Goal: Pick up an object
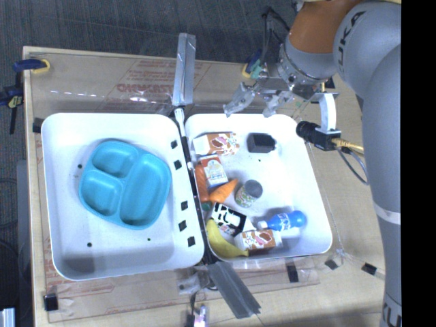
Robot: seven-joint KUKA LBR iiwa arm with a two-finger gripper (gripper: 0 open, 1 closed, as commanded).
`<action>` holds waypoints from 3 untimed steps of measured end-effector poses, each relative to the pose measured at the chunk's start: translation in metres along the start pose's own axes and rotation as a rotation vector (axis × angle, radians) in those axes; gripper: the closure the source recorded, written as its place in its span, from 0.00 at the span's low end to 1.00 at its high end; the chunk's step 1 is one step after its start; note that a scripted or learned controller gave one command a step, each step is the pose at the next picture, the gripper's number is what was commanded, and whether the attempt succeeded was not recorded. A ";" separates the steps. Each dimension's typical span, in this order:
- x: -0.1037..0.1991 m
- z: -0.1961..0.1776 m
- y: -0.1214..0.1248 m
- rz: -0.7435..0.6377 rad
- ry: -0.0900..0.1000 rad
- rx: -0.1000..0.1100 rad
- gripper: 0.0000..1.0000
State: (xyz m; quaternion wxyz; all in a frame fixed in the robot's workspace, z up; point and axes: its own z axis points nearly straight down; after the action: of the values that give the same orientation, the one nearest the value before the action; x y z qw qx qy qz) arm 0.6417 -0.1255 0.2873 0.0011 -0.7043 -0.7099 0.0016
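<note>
The gripper (257, 103) hangs over the far rim of the right bin (315, 182), its two pale fingers (238, 103) spread apart with nothing between them. The pick looks to be at the approach stage, no object yet chosen by contact. The candidates lie below and nearer the camera than the fingers: a small black block (260, 142) closest beneath them, a printed carton (216, 144) to its left, then a round tin (248, 192), an orange packet (208, 182), a blue-capped bottle (285, 221) and a banana (223, 242) farther off. The left bin (61, 247), well apart from the fingers, holds a blue divided tray (125, 182). The next move likely calls for descending into the bin and centring the open fingers around one item, the black block being nearest.
</note>
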 end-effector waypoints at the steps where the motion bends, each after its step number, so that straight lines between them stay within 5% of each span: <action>1: 0.012 0.086 -0.019 0.056 0.000 0.001 0.00; 2: -0.008 0.173 0.000 -0.004 -0.004 -0.024 0.00; 3: -0.006 0.178 -0.002 -0.124 -0.015 -0.027 0.00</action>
State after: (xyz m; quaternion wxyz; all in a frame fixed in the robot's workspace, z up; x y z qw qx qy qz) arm 0.6394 -0.1314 0.1092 -0.0135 -0.6590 -0.7520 -0.0028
